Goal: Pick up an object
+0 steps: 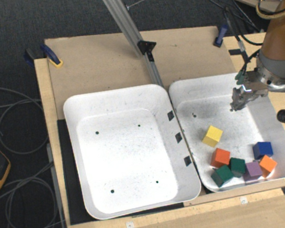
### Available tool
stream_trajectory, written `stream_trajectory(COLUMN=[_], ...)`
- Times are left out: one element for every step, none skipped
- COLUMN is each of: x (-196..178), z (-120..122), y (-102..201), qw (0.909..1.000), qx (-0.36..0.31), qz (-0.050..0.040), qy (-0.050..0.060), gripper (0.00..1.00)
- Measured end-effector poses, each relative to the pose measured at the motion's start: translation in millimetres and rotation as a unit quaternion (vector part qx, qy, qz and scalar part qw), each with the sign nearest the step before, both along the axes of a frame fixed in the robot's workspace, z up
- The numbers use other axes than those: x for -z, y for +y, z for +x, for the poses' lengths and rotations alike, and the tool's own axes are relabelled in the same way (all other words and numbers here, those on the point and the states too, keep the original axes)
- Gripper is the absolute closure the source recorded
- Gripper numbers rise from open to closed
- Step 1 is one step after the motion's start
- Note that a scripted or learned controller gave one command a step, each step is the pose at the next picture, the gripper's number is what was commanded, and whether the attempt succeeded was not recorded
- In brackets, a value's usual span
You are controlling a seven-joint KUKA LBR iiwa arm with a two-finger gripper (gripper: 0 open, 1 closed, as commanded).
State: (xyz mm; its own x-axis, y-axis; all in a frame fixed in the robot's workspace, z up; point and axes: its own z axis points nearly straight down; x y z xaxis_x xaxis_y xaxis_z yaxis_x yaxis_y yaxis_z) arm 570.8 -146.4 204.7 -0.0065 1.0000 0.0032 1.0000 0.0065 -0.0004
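Note:
Several small blocks lie in the right bin [202,88]. A yellow block [212,135] sits alone near the bin's middle. Toward the front edge cluster a red-orange block [221,156], two green blocks [222,175] [238,165], a purple block [253,169], an orange block [268,164] and a blue block [262,149]. My gripper [237,100] hangs over the back right part of this bin, up and to the right of the yellow block. Nothing shows between its fingers.
The left bin [78,110] lies beside the right one, with black clips on the shared wall [179,137]. A slanted metal pole [130,30] rises from behind the bins. Blue clamps [52,56] [221,35] grip the board's back corners. Cables lie on the floor.

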Motion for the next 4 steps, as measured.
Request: stream_trajectory(x=[-12,-15,-12,-10], z=[-3,-11,-10,-12], y=[62,121,168,226], qw=[1.0000,1.0000,1.0000,1.0000], qx=[-0.001,-0.001,0.000,0.000], qz=[0.0004,0.0004,-0.0003,-0.0002], qy=[0.000,0.000,0.001,0.000], gripper=[1.00,1.00,1.00,1.00])
